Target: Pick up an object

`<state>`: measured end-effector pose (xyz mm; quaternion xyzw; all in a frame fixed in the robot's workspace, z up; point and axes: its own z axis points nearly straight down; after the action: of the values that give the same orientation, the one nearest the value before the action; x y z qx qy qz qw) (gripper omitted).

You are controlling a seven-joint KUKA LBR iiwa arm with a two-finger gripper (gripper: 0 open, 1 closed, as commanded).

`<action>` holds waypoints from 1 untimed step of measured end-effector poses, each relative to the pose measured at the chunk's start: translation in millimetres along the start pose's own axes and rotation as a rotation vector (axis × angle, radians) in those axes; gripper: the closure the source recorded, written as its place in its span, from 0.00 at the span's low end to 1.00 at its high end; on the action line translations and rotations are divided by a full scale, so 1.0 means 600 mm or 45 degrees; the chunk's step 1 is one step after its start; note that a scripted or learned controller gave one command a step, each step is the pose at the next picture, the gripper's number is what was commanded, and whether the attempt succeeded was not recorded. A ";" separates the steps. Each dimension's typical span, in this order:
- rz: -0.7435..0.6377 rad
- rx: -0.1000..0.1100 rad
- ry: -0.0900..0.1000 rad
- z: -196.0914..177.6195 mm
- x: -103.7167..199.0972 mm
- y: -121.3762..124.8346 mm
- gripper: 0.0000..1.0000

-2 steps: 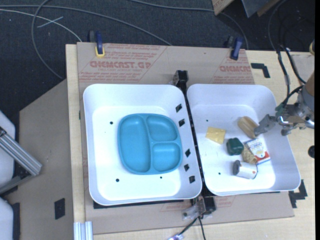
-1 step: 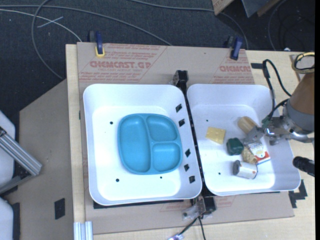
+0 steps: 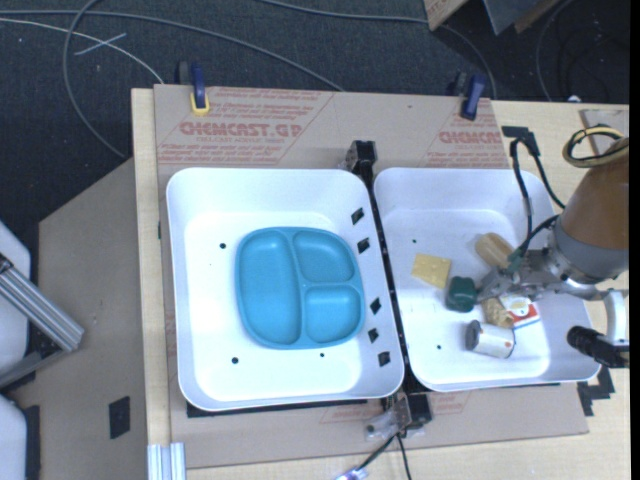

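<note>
The gripper (image 3: 503, 286) sits low in the right bin (image 3: 420, 193) among small objects beside a dark green block (image 3: 461, 293); whether it grasps anything cannot be told

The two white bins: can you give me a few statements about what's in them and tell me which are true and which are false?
1. A blue divided plate lies in the left bin. True.
2. The plate has two compartments. False: it has three.
3. The small things, such as the green block and the yellow sponge, lie in the right bin. True.
4. The arm reaches over the left bin. False: it reaches over the right bin, from the right.
5. The white cylinder stands on the blue plate. False: it lies in the right bin, near its front edge.
</note>
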<state>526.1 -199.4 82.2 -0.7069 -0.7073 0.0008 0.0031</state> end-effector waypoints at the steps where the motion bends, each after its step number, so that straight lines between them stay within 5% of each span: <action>1: 0.000 -0.008 -0.002 -0.023 -0.001 0.002 1.00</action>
<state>527.7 -199.9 96.2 -0.7069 -0.7074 -0.0007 0.0003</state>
